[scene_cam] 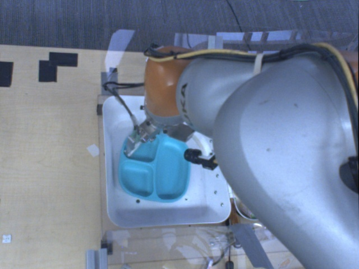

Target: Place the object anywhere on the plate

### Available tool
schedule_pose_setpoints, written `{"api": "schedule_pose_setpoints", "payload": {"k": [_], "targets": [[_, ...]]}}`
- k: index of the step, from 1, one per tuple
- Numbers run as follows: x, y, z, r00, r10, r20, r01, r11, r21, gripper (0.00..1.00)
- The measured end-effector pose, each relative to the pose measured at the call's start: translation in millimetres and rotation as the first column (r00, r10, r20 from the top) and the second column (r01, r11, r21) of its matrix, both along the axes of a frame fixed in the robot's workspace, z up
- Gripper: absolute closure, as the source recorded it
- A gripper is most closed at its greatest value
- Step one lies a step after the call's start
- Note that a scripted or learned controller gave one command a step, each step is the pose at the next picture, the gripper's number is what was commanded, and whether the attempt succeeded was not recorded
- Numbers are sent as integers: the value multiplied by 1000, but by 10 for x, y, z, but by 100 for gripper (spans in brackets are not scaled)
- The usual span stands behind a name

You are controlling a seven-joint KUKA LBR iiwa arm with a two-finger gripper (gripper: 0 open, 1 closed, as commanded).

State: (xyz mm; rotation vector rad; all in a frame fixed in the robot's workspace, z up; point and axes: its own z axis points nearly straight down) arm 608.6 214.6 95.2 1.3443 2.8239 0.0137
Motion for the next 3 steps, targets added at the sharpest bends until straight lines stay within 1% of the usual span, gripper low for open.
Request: {"api": "schedule_pose_setpoints", "payload": {"k": [1, 2, 3], "targets": [[-1050, -32, 53, 999, 3, 34, -4, 1000, 15, 0], [-1164, -183, 163, 996, -85, 1, 85, 996, 4, 0], [-1159, -508, 222, 998, 64, 4, -64, 998, 2, 0]]}}
